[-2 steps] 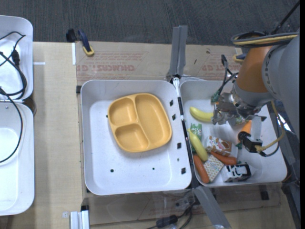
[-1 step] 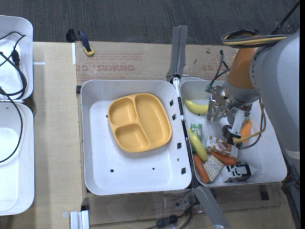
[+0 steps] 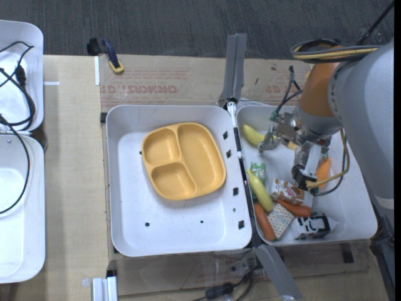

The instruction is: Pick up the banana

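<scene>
Plate (image 3: 183,160) in left bin (image 3: 128,221), banana (image 3: 252,134) in right bin (image 3: 344,207)

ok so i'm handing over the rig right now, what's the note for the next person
Gripper: low in the right bin, close beside the banana; nothing visibly held.
Banana: lying in the right bin's top-left corner, near the wall between the bins.
Also there: a long yellow-green fruit further down that wall, possibly a second banana.
Left bin: yellow divided plate.
Done: approach only.
Left: grasp the banana and lift it.
</scene>
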Robot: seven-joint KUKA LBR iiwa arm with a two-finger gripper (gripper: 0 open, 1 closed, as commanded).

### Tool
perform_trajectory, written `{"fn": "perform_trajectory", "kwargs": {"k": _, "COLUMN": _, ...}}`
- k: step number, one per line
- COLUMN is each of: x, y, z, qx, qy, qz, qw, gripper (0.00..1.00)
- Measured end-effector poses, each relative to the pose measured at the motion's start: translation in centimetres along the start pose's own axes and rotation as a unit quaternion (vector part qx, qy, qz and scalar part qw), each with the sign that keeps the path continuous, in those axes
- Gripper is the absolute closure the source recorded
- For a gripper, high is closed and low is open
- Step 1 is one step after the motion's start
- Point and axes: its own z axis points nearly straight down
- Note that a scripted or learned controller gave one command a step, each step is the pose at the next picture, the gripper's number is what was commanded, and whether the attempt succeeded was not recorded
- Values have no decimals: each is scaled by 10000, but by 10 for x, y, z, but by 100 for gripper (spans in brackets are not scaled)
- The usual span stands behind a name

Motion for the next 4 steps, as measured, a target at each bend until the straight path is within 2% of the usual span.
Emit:
{"fn": "perform_trajectory", "kwargs": {"k": 1, "x": 0, "y": 0, "z": -7, "qx": 17, "qy": -14, "qz": -14, "qw": 10000, "gripper": 100}}
{"fn": "perform_trajectory", "kwargs": {"k": 2, "x": 0, "y": 0, "z": -7, "qx": 18, "qy": -15, "qz": -14, "qw": 10000, "gripper": 0}}
{"fn": "perform_trajectory", "kwargs": {"k": 3, "x": -1, "y": 0, "z": -15, "qx": 33, "qy": -27, "qz": -28, "qw": 10000, "gripper": 100}}
{"fn": "perform_trajectory", "kwargs": {"k": 4, "x": -1, "y": 0, "z": -15, "qx": 34, "qy": -29, "qz": -27, "qw": 10000, "gripper": 0}}
